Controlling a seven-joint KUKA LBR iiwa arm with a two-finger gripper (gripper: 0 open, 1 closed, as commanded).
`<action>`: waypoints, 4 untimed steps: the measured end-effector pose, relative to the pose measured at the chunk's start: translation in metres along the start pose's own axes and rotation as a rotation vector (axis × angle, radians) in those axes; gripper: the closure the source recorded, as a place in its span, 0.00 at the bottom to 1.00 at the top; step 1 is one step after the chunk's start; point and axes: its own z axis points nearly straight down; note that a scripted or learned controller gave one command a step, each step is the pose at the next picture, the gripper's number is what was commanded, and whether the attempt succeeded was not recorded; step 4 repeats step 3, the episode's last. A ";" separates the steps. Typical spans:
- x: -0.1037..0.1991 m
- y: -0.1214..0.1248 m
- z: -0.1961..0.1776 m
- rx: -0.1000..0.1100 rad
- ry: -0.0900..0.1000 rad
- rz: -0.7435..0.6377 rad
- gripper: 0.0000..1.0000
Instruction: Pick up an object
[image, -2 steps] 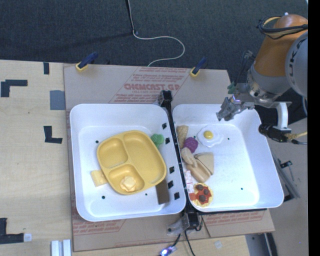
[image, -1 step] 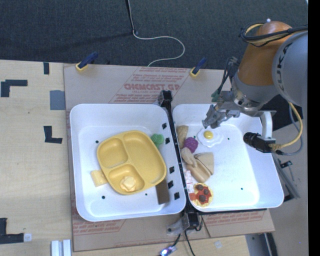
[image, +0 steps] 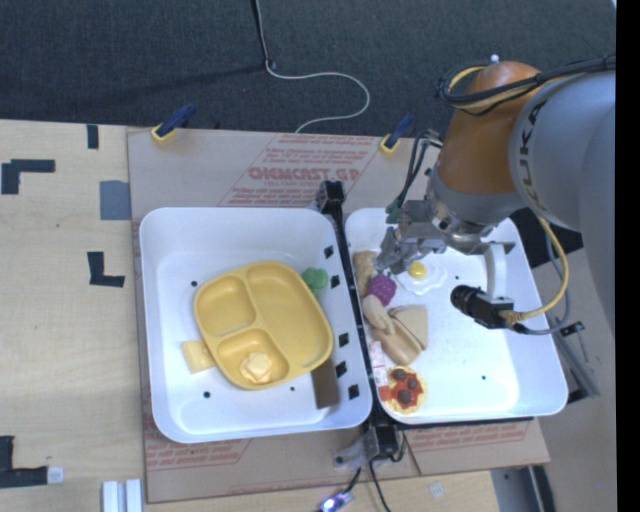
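My gripper (image: 397, 257) hangs over the back left part of the right bin (image: 500, 390), just above a purple toy (image: 381, 289) and beside a fried egg toy (image: 423, 274). In front of these lie a tan bread-like piece (image: 400, 330) and a small pizza slice (image: 404, 389) near the bin's front left corner. A pale piece (image: 363, 265) sits against the divider next to the gripper. Nothing is visibly held between the gripper's parts.
The left bin (image: 170, 250) holds a yellow divided plate (image: 264, 322) with a yellow chunk (image: 256, 367) in one compartment, a green toy (image: 316, 279) at its back right, a pale yellow block (image: 197, 355) and a brown block (image: 324, 384).
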 end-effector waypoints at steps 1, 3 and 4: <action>0.064 -0.004 -0.006 -0.002 0.001 -0.003 1.00; 0.065 -0.003 -0.011 -0.004 -0.001 0.003 1.00; 0.065 -0.003 -0.011 -0.004 -0.001 0.003 1.00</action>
